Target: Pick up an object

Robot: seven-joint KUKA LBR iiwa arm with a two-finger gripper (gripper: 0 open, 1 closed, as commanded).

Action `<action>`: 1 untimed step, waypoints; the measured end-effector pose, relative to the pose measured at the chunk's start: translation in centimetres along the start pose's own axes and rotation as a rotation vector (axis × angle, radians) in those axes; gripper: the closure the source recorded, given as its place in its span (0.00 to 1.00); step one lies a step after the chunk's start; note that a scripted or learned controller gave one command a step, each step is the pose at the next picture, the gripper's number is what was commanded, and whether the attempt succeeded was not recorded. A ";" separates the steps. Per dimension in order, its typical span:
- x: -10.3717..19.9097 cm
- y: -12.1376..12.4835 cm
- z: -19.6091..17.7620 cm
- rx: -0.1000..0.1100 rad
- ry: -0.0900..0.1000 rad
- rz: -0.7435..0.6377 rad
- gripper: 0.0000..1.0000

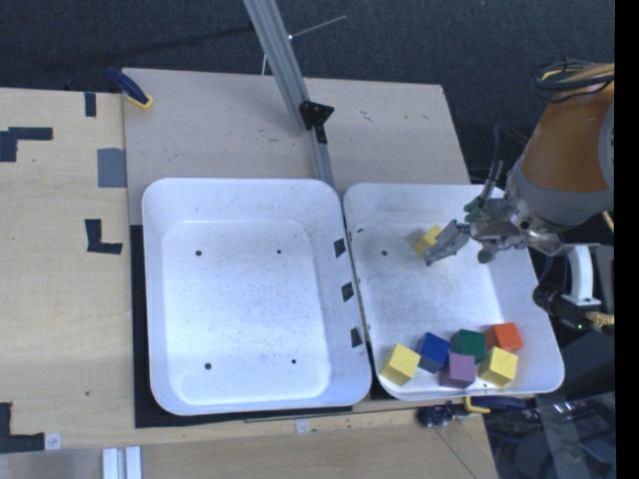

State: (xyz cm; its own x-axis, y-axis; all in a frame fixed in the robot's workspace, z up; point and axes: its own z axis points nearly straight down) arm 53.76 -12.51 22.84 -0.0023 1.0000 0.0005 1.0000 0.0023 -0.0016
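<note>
1. From my station I see the end effector [446,242] low over the right bin [399,203], reaching in from the right with the arm [564,163] behind it.
2. A small yellow block [430,238] sits right at the tip of the end effector, touching or very nearly so. I cannot tell whether it is between the fingers or just beside them, and I cannot tell how wide they stand; the dark fingers blur together at this angle.
3. Five other blocks lie well below the end effector along the bin's near edge: yellow [401,363], blue [434,349], purple [460,368], green [467,343], another yellow [500,365], and an orange one [505,336] at the right end of the cluster.
4. The left bin [240,193] lies well off to the left of the end effector.
5. Risks as I judge them: if the block is off-centre at the fingertips, closing could squirt it sideways. A corner-only pinch may let it drop on the lift. Pressing too low could scrape the bin floor or shove the block away.
</note>
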 end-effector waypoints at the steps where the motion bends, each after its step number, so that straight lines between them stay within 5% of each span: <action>1: 0.0 0.0 0.0 0.000 0.000 0.000 0.00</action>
State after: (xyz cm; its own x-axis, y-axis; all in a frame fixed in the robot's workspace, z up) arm 53.75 -12.53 22.84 -0.0018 1.0000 0.0007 1.0000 0.0018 -0.0017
